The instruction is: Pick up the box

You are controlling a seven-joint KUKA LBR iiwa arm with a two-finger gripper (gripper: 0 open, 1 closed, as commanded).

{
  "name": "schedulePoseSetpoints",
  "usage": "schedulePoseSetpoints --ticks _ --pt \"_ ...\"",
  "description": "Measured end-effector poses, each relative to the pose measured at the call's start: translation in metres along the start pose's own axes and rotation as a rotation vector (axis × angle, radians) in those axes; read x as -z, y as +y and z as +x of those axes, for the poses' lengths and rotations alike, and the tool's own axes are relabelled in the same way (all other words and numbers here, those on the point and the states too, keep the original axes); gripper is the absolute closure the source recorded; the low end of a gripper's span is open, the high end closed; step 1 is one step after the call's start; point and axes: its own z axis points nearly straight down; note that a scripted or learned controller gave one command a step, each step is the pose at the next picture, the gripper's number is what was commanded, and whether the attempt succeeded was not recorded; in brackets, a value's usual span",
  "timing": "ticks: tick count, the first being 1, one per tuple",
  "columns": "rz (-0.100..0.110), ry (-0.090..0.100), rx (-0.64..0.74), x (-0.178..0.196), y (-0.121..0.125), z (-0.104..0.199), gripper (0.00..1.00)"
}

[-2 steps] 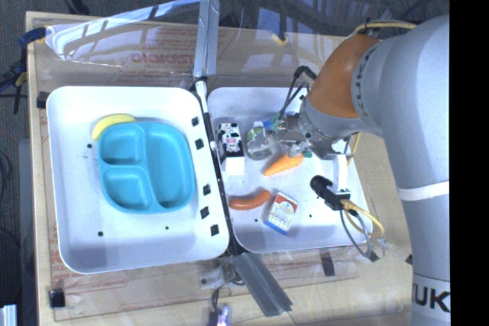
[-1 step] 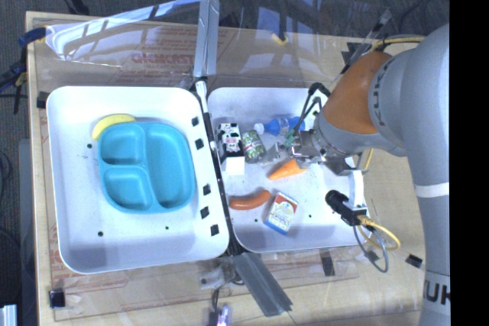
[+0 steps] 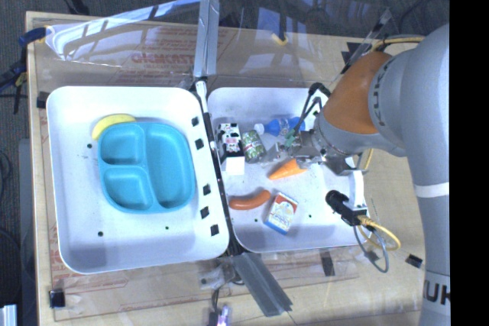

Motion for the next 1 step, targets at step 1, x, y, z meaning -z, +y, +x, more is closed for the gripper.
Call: schedulePoseSetpoints --ticks 1 --pt "-0.004 -0.007 0.276 0.0004 -0.0122 -0.0035 0.0"
